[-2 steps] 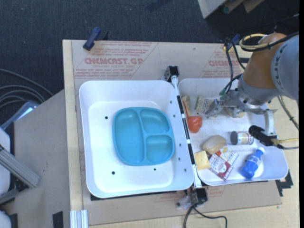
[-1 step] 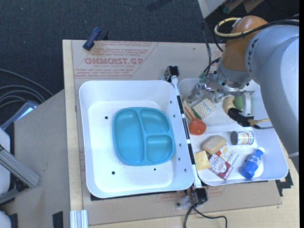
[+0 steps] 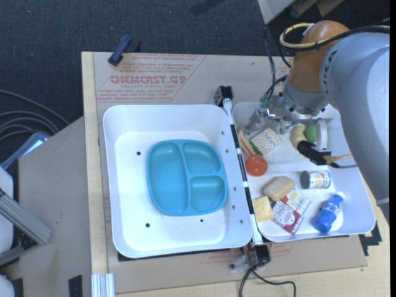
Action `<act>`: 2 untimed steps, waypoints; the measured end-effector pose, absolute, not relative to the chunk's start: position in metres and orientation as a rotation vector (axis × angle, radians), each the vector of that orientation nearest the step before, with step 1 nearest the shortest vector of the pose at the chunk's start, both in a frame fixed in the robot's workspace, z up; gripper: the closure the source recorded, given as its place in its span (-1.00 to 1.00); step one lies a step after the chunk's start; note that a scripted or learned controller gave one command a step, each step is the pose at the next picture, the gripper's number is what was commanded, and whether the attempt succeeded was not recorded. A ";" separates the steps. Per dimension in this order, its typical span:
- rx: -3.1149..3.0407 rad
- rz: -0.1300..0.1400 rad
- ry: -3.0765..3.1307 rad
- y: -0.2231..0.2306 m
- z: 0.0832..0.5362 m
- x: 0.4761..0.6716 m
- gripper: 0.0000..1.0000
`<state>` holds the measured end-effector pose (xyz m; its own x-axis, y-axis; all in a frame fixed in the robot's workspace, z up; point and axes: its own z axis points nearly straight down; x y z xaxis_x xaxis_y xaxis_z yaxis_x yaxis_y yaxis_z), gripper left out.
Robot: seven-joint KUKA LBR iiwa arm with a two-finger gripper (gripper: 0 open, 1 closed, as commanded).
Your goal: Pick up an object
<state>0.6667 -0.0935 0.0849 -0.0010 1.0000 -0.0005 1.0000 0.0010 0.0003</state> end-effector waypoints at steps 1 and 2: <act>2.220 -0.001 2.222 -0.093 0.085 0.667 -1.00; 2.220 -0.001 2.223 -0.092 0.085 0.667 -1.00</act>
